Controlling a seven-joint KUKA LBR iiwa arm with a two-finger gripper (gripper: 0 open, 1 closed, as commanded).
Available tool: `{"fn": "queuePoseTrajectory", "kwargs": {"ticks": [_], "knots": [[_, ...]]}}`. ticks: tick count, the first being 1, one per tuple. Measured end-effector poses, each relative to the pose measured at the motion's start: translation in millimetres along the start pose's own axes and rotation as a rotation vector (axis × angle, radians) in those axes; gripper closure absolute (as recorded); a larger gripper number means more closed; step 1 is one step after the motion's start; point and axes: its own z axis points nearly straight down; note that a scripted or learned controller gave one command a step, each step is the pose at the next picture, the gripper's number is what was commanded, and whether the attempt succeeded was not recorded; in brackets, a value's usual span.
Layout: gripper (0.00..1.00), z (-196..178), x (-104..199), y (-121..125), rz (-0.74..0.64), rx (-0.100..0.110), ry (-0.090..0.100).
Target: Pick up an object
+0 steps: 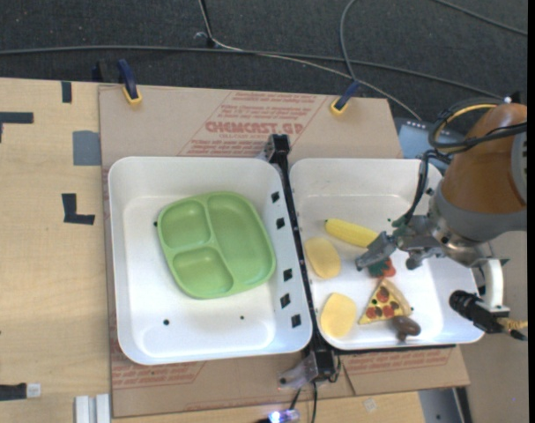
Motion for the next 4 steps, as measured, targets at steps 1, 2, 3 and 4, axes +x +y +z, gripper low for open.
{"fn": "queuePoseTrajectory", "kwargs": {"ticks": [1, 2, 3, 4], "knots": [[0.0, -6, 0, 3, -0.004, -0.013, -0.002], [0.0, 41, -7, 4, -0.003, -0.009, -0.001], [0.0, 84, -8, 6, -0.004, -0.011, -0.002], [0.0, 104, -8, 6, -0.004, -0.015, -0.003]]}}
